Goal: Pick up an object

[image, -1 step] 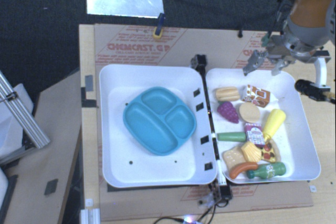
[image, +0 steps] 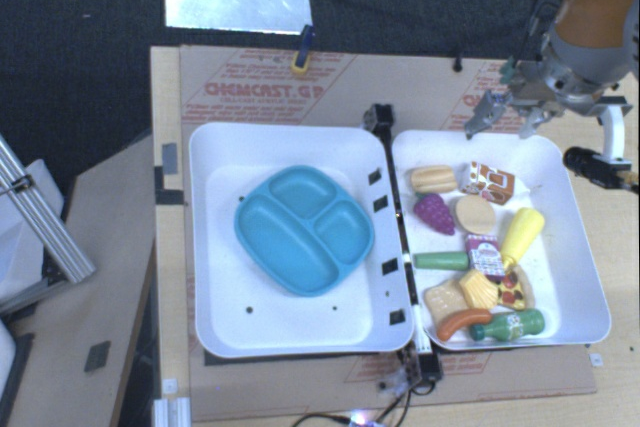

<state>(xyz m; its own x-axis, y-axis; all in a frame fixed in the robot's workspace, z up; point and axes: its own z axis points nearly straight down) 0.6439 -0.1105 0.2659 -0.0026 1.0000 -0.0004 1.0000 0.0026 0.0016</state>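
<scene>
— Two bins sit side by side on the desk (image: 250,75); which one matters for the pick?

— The right bin (image: 578,215), I'd say. All the toy food lies in it, while the left bin (image: 215,215) carries just a blue divided plate (image: 303,230).

— And where are the fingers?

— The gripper (image: 510,115) hangs over the far rim of the right bin, fingers (image: 483,115) spread apart with nothing between them.

— So what lies closest?

— The bread roll (image: 433,179) and the small patterned carton (image: 488,181), both just inside the far end of the bin, toward the camera from the fingers and below them. The roll's long axis runs across the bin, left to right.

— And the rest?

— Further along: purple grapes (image: 434,213), a round biscuit (image: 475,214), a yellow bottle (image: 522,235) lying slanted, then a crowded heap at the near end with a green bottle (image: 512,324) and a sausage (image: 460,323).

— Your guess?

— A short drop toward the camera would likely reach the roll or carton; each has a little free space around it.
</scene>
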